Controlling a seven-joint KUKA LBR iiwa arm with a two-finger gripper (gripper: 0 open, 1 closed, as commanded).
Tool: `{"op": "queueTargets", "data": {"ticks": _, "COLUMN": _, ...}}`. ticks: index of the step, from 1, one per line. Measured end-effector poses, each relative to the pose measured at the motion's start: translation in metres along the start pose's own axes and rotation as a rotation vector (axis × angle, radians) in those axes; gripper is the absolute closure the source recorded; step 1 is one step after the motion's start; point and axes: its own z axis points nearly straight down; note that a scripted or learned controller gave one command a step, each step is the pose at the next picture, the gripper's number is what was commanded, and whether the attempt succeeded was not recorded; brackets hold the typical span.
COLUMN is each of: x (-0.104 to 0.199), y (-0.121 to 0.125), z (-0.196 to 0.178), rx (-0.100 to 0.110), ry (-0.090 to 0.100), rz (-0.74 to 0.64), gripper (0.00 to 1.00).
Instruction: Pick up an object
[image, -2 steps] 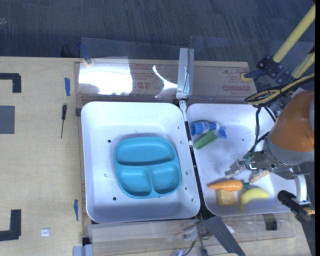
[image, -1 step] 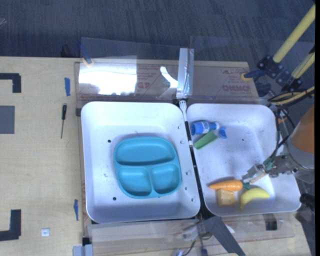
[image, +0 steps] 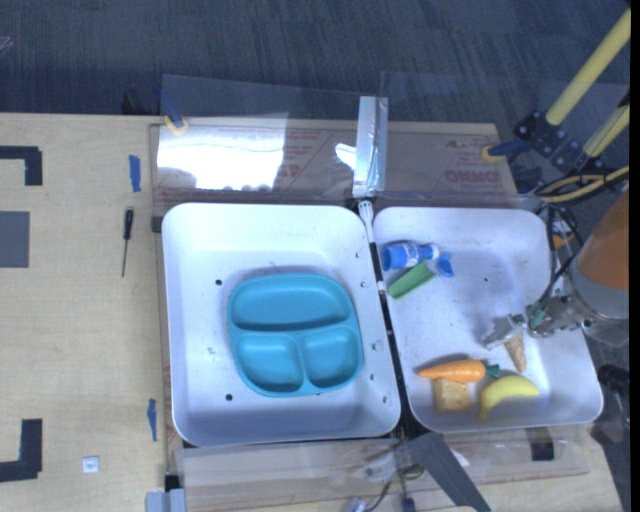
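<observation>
Gripper (image: 503, 331) above carrot (image: 452, 371)

One fixed camera is looking down from above at a slant, taking in both white bins, left bin (image: 190, 330) and right bin (image: 480, 290), side by side on the surface (image: 70, 330) (floor showing along the top), arm (image: 605, 260) entering from the right.

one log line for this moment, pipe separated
claw low in right bin | near carrot, banana | holding nothing visible | blue tray in left bin
</observation>
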Motion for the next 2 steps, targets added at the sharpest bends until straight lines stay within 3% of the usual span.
{"op": "queueTargets", "data": {"ticks": 1, "x": -0.002, "y": 0.000, "z": -0.010, "rx": -0.004, "ry": -0.010, "rz": 0.001, "gripper": 1.00}}
{"op": "queueTargets", "data": {"ticks": 2, "x": 0.040, "y": 0.047, "z": -0.127, "rx": -0.005, "ry": -0.011, "rz": 0.121, "gripper": 1.00}}
